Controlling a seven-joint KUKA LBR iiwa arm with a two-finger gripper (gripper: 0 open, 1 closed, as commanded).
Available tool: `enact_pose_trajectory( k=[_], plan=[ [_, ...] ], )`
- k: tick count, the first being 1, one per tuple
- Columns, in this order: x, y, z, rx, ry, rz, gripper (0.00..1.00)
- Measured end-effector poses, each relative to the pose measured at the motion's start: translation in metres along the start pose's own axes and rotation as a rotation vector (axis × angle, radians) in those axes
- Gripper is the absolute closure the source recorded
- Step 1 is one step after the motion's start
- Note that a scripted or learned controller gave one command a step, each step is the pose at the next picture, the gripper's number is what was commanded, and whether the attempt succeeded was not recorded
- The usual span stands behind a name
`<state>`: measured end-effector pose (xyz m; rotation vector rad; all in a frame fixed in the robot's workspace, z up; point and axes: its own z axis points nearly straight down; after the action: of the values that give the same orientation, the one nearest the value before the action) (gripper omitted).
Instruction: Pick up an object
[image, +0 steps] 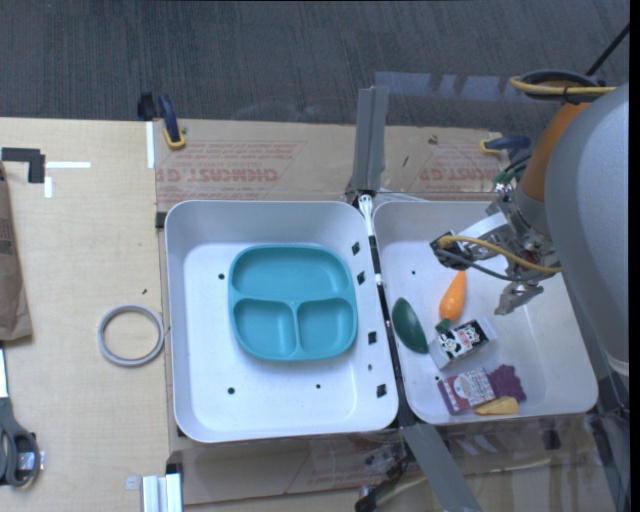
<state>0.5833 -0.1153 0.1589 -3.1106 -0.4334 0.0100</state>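
On the far left of the bench (80, 260) lies a grey tape ring (131, 334), flat on the wood and apart from the bins. Next comes the left bin (190, 390), which holds a teal divided plate (294, 302) resting flat near its middle, its three compartments bare.

The right bin (560, 385) stands beside it, the two rims touching along the centre. Just inside its left wall a dark green leaf-shaped piece (408, 323) lies tilted. To its right an orange carrot (454, 294) lies nearly upright in the view, and just below it sits a small black-and-white carton (460, 339), close to the green piece. Nearer the front rim a purple packet (480, 386) lies with a yellow piece (497, 405) touching its lower edge.

The gripper (520, 292) hangs over the right bin, to the right of the carrot and slightly above the carton, apart from both. Whether its fingers are open or closed cannot be told, and nothing is seen between them. The grey arm (600, 200) with its orange band (545, 150) comes in from the right.
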Motion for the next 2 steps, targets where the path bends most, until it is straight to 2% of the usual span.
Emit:
enact_pose_trajectory(
  k=[1, 2],
  plan=[
    [-0.014, 0.078, 0.059, 0.0, 0.001, -0.196, 0.0],
    [0.043, 0.081, -0.04, -0.001, 0.003, 0.032, 0.0]
  ],
)
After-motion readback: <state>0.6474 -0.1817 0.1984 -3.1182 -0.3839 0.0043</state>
